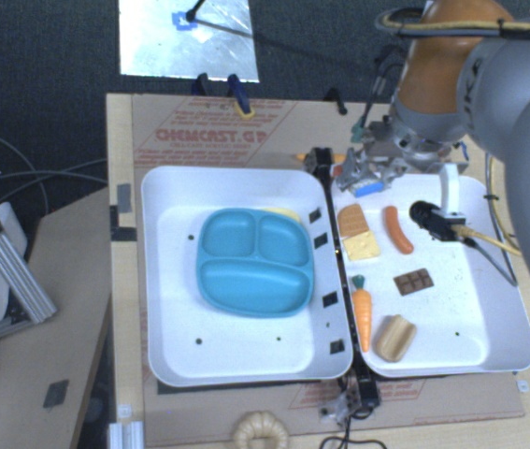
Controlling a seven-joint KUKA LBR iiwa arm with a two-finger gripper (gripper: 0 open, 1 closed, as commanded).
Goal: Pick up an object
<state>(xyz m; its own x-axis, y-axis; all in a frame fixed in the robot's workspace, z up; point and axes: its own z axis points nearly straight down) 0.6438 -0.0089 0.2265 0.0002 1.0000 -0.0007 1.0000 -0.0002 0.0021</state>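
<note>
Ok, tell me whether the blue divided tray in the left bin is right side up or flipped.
Right side up: the blue tray lies flat in the left bin with its three compartments open upward.

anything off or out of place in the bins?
Mostly tidy. One oddity: the carrot lies against the divider side of the right bin, beside the bread roll. A yellow piece peeks from behind the blue tray in the left bin.

Dark carpet (40, 54) (cables across it)
</note>
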